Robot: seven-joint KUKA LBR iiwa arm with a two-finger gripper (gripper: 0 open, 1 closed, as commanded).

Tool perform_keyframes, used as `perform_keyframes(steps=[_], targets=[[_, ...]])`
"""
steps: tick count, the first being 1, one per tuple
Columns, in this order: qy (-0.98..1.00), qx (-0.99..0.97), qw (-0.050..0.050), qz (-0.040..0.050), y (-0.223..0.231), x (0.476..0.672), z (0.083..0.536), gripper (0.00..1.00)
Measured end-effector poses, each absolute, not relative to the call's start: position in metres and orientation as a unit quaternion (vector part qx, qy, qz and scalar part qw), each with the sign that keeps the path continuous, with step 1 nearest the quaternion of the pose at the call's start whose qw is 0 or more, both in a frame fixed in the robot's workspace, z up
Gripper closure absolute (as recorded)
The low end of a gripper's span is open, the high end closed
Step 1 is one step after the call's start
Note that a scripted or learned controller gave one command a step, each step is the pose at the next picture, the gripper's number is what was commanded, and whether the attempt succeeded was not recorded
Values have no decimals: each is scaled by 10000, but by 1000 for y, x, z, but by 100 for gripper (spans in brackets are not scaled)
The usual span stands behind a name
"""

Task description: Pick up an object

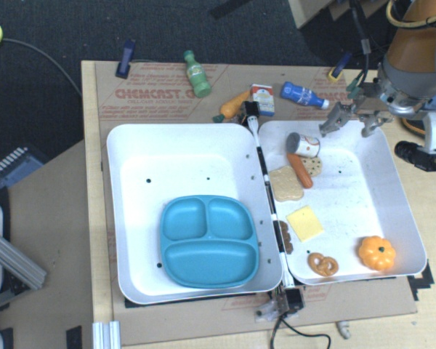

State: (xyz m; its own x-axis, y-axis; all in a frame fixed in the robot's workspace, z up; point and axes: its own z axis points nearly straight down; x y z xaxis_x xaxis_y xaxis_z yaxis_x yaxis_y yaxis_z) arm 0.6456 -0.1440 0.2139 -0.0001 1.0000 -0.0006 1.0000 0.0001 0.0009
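Several candidates lie in your right bin (392,187): a hot dog (301,170) near its far left corner, a cheese slice (304,222) nearer you, a pumpkin (376,253) at the near right corner. Your gripper (351,120) hovers over the far rim, fingers spread wide and empty. You're in the approach; next, descend onto one item.

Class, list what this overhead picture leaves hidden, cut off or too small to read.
- Arm, camera view: its upper part is cut off by the top edge.
- Small carton: its label is too small to read.
- Hot dog: it covers part of the cracker.
- Items on the divider: too small to identify.
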Motion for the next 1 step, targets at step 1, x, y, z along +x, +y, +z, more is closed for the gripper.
perform_keyframes(steps=[1], targets=[[7070, 7072, 3, 1, -133, 611, 85, 0]])
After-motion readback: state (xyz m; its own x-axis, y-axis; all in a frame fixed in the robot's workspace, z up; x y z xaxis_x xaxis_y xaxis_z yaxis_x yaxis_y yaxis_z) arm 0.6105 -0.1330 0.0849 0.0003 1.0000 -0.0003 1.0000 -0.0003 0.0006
